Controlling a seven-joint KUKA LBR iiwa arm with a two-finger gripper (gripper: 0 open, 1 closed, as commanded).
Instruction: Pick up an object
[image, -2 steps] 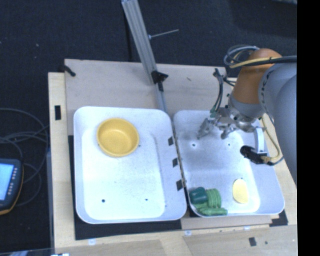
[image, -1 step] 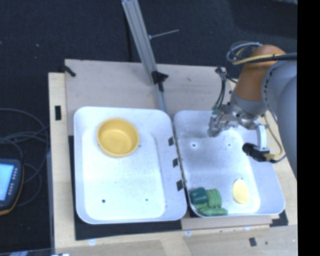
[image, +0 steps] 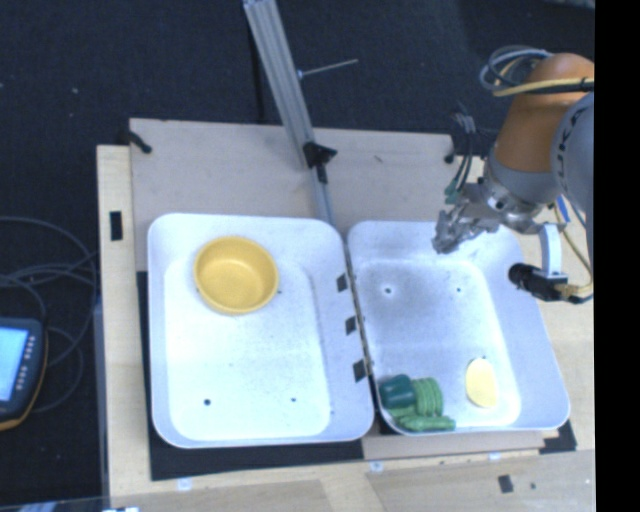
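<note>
We find the tool (image: 452, 238) poised over the far edge of the right bin (image: 520, 330), near that bin's far right corner, carrying nothing that we can see. We cannot tell how it is set, released or clenched.

We judge the task to be at the approach step: no object is yet taken.

The candidates in the right bin lie at its near end: a pale yellow object (image: 482, 383) toward the near right, and a cluster of green pieces (image: 416, 400) pressed into the near left corner. A yellow bowl (image: 236, 274) sits in the far part of the left bin (image: 250, 400), well apart from the tool.

The next move calls for travel toward the near side of the right bin, then a descent.

The middle of the right bin offers open room. The green pieces crowd the wall and the divider between the bins, leaving little clearance there. The pale yellow object stands freer, though near the right wall.
</note>
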